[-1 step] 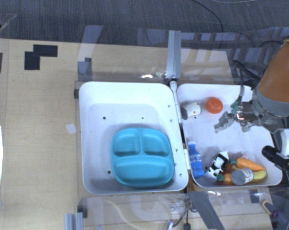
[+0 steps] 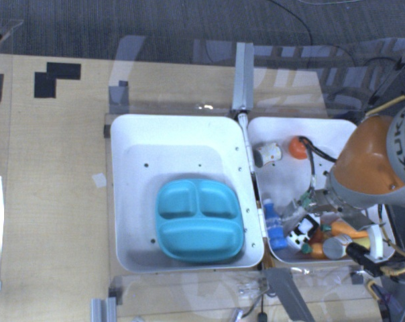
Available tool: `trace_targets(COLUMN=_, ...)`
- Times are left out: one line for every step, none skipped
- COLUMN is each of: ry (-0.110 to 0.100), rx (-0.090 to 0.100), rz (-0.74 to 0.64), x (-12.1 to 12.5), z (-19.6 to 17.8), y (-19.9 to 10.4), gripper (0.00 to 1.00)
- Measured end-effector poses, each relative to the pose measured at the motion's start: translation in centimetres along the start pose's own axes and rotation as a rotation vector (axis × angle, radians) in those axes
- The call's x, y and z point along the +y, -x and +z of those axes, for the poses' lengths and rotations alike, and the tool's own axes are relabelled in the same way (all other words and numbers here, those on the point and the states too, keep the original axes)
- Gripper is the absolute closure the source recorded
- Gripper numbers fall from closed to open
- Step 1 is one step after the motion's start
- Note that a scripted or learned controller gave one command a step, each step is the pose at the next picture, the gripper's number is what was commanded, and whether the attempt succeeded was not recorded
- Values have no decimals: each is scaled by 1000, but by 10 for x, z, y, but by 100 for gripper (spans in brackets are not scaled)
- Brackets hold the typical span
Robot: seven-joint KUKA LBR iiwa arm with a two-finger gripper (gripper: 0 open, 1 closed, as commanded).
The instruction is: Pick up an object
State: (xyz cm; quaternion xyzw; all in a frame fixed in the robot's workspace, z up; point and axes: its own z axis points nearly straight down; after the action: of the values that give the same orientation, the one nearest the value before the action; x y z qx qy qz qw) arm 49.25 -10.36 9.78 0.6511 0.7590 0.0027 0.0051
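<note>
Your pincer (image 2: 308,215) is down in the right bin's (image 2: 336,129) clutter; its grip, I can't tell. Next, you need a clean lift.

Even, bright overhead light; soft shadow pools under the blue tray (image 2: 200,220), pale glare streaks cross clear panels above it, and focus is slightly soft throughout.

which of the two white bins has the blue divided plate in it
The left bin: the blue divided plate lies in it, toward its front. The right bin holds small clutter, with the arm above it.
</note>
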Motion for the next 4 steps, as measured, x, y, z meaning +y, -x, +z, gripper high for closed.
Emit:
trace_targets(ry=12, rx=-7, rz=-1, x=4, z=-12, y=2, gripper=100)
trace_targets(ry=-4, rx=3, rz=-96, x=5, z=-126, y=-48, gripper=100)
trace_targets(ry=-6, rx=3, rz=127, x=25, z=-160, y=-87, gripper=100)
trace_targets(ry=-5, rx=2, rz=93, x=49, z=-218, y=-6, gripper=100)
